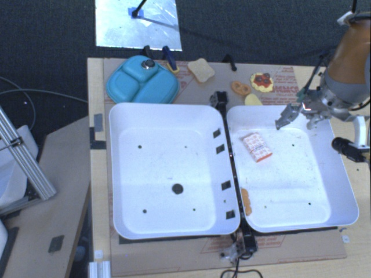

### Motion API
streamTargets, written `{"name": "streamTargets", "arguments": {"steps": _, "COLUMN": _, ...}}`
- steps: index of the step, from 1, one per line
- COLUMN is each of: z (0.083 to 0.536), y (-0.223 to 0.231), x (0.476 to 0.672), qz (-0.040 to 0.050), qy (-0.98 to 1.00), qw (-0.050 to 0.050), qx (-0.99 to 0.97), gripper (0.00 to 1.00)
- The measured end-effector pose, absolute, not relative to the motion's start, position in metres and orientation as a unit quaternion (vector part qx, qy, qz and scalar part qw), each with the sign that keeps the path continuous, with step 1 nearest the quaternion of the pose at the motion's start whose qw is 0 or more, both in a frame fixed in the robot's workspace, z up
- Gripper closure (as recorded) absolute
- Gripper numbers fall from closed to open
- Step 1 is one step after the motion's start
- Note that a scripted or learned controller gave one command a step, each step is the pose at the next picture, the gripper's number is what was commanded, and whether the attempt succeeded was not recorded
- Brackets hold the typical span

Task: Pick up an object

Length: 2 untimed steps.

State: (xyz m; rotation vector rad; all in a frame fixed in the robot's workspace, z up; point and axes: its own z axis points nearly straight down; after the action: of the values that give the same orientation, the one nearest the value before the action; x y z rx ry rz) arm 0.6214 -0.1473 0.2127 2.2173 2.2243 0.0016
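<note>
A small red-and-white box (257, 146) lies flat in the right bin (324, 213), toward its back left. My gripper (299, 119) hangs over the back edge of that bin, up and to the right of the box. It stands open, with nothing between its fingers. A thin orange piece (246, 201) lies against the right bin's left wall. A small dark round object (177, 189) rests on the floor of the left bin (133, 155).
Behind the bins sit a blue divided tray (142, 80), a toast-shaped piece (201, 70), a small brown piece (240, 88), a round red-and-yellow toy (262, 81) and a pale yellow piece (253, 100). A shiny metal sheet (138, 15) lies farther back.
</note>
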Motion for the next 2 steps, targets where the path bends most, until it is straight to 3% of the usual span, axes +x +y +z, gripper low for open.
{"name": "streamTargets", "arguments": {"steps": 1, "z": 0.112, "y": -0.209, "x": 0.670, "qz": 0.0011, "qy": 0.707, "qw": 0.003, "qx": 0.707, "gripper": 0.00}}
{"name": "streamTargets", "arguments": {"steps": 2, "z": 0.100, "y": -0.207, "x": 0.548, "qz": -0.0023, "qy": 0.706, "qw": -0.004, "qx": 0.709, "gripper": 0.00}}
